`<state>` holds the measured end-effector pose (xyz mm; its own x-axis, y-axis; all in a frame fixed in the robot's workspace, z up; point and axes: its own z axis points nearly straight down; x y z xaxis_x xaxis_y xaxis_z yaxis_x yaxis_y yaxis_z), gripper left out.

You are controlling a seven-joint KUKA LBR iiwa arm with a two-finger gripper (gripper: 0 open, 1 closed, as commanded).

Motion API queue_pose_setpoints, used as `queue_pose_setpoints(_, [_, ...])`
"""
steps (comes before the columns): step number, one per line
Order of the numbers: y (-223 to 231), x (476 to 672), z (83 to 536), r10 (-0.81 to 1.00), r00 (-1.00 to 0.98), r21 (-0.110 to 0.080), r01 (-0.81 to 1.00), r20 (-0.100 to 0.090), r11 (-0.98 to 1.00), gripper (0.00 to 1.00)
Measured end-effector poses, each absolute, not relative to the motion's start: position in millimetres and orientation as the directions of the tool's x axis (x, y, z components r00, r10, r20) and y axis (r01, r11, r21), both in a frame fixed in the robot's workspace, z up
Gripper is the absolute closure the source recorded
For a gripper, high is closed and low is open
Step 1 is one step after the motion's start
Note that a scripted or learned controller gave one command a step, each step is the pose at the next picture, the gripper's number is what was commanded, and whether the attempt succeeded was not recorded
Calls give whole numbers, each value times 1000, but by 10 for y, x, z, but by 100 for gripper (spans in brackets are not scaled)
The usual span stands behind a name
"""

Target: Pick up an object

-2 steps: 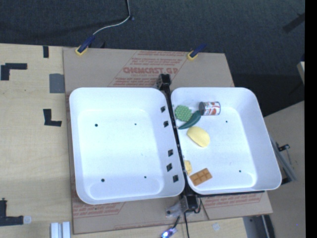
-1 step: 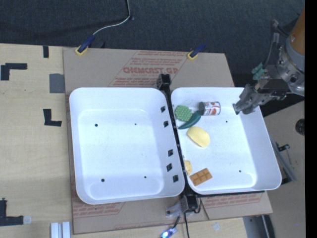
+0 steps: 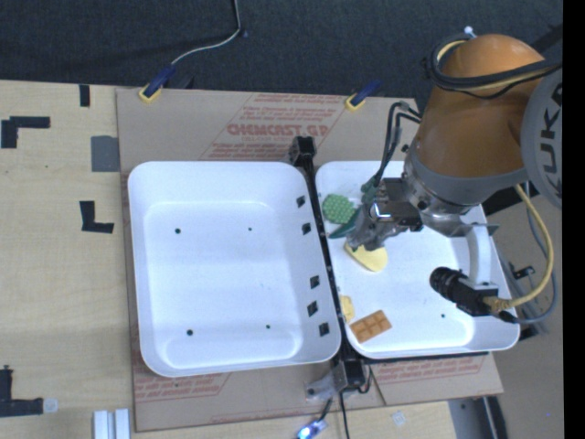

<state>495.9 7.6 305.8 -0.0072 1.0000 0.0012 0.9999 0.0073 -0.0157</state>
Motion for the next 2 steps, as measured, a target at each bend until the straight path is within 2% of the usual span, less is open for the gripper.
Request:
queue_pose_setpoints(1, [-340,4820,2265,1000,3,-8,1000,0,-3,100])
queue_pose_setpoints(2, [-813,4948,3449,1000,2,12,1000,-3,-2,100])
